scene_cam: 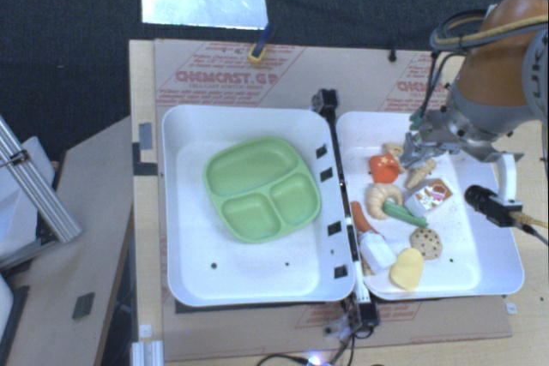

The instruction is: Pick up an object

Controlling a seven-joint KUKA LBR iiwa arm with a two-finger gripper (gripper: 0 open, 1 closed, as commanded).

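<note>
The right bin [489, 270] holds a heap of toy food: a red-orange piece [383, 170], a tan shrimp [379, 198], a green stalk [405, 214], a small printed box [429, 195], a cookie [426, 243], a yellow piece [407, 271], a white block [377, 252] and an orange carrot [361, 218]. My gripper [418, 152] hangs low over the back of this heap, just right of the red-orange piece and above a tan piece [419, 176]. Nothing shows between its fingers.
The left bin [184, 270] bears a green divided tray [260, 189]. A black divider with clips [336, 184] runs between the bins. A black cylinder on the arm [489, 206] juts over the right bin's right side. Cardboard [232, 77] lies under the bins.
</note>
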